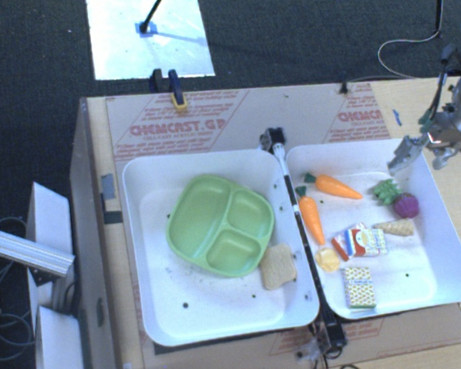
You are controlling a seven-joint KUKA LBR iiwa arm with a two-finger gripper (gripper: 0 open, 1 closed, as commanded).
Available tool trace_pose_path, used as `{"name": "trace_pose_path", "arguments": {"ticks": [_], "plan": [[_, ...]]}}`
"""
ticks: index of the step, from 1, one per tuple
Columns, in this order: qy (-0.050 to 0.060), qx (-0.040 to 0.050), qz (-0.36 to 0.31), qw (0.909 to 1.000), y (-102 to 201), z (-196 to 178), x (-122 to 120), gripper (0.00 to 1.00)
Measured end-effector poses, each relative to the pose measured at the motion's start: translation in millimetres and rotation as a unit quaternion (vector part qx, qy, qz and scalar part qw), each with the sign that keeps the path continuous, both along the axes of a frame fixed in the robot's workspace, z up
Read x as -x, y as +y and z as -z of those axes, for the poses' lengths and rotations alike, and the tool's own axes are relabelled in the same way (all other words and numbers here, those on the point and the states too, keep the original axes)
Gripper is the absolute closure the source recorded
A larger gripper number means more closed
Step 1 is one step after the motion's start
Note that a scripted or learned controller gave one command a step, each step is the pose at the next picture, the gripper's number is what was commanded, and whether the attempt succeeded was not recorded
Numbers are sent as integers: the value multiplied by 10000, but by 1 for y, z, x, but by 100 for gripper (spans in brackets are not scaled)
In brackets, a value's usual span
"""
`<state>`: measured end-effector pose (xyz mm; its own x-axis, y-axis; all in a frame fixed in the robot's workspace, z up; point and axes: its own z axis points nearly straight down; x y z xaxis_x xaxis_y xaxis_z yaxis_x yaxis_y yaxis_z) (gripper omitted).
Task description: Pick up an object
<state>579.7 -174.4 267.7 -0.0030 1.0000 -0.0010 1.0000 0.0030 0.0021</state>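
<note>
My gripper hangs over the far right corner of the right bin, open, with nothing between its fingers. Just below it to the left lie a green leafy toy and a purple vegetable. Further left in the same bin lie two orange carrots. Nearer the front are a beige cone, a red and white carton, a yellow cheese piece and a checked cracker.
The left bin holds a green divided plate and a slice of bread. A black clamp bar runs between the bins. Cables hang at the upper right.
</note>
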Motion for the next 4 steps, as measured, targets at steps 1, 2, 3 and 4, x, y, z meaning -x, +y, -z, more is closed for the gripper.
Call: {"name": "trace_pose_path", "arguments": {"ticks": [1, 2, 3, 4], "plan": [[17, -7, -3, 10000, 34, 137, 3, 0], [6, -5, -6, 10000, 65, 184, -29, 0], [82, 1, 3, 10000, 86, 183, -78, 0], [172, 7, 8, 9999, 86, 184, -83, 0]]}}
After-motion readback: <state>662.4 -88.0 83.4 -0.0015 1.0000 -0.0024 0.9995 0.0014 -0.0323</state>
